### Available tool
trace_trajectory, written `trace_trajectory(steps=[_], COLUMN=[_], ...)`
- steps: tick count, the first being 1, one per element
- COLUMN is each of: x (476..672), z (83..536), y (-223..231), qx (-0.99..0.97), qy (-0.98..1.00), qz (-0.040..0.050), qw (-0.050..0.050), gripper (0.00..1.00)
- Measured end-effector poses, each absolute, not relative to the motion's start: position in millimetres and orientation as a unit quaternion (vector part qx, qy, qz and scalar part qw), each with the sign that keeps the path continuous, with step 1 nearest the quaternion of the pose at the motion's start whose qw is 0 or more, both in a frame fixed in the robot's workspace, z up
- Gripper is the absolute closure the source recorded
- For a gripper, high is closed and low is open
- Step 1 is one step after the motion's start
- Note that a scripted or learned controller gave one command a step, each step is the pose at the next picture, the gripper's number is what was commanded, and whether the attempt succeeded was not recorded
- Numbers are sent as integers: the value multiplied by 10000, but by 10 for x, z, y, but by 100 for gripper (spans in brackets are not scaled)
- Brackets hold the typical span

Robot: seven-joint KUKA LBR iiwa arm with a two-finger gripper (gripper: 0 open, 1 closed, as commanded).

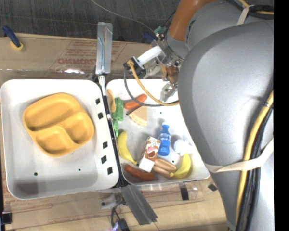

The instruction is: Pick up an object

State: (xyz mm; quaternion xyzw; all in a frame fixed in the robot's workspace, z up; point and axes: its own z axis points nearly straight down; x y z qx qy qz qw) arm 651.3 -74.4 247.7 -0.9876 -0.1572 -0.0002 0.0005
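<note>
While yellow tray fills left bin, toys crowd right bin

bench: brown cardboard-covered top, red print | left bin: rests on bench, touching right bin's left edge | right bin: rests on bench, beside left bin | blue clamp: bench's far-left corner, beyond left bin

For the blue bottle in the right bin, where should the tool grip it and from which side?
Probably across the blue bottle at its body, just below the cap, coming from above. It lies among a small carton and a banana, so side approaches look crowded; its narrow body suits a two-finger pinch.
</note>
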Motion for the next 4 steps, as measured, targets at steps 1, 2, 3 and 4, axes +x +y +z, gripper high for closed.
trace_trajectory(steps=[1,2,3,4], x=[6078,6210,6168,6391], z=[1264,967,1002,2588], y=[-953,-955,-961,-590], qx=[-9818,-9922,-9920,-9866], qy=[-1899,-1242,-1258,-1634], qz=[80,-28,50,-42], qw=[31,24,41,4], gripper=[0,0,100,100])
